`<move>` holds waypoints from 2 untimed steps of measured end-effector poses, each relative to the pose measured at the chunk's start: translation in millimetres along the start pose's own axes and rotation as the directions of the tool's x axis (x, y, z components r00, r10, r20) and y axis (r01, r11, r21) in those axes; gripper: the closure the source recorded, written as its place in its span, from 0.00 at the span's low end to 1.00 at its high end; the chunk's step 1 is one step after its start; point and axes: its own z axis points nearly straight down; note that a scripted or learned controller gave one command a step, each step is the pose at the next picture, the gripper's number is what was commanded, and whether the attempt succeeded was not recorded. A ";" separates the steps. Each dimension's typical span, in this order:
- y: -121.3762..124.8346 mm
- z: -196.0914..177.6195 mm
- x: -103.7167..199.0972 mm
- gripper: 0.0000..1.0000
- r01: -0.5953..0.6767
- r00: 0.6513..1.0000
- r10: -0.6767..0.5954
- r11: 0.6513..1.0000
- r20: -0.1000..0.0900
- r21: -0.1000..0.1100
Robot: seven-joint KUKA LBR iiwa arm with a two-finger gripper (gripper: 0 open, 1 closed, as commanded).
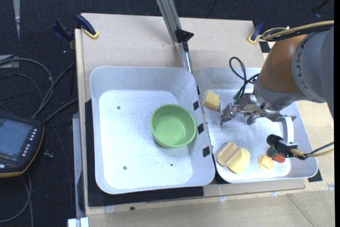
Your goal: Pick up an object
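My gripper [238,116] hangs over the middle of the right bin [304,166]. Its fingers [226,116] are spread open with only bare bin floor between them. A yellow block [212,100] lies just to the gripper's left, near the bin's left wall. Two rounded yellow pieces [234,157] rest together at the front left of that bin. A smaller yellow piece [265,162] sits at the front, with a small red thing [278,157] beside it. A green bowl [173,125] stands upright in the left bin [106,114].
A slanted grey metal pole [166,2] crosses from the top of the view down to the wall between the bins. The wooden bench [133,40] extends behind both bins. A handheld control pendant [16,143] lies on the floor at far left.
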 end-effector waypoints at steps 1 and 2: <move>1.4 -13.2 -0.6 1.00 -0.001 1.000 0.001 1.000 0.001 -0.006; 0.5 -61.0 8.8 1.00 0.000 1.000 0.000 1.000 0.001 -0.009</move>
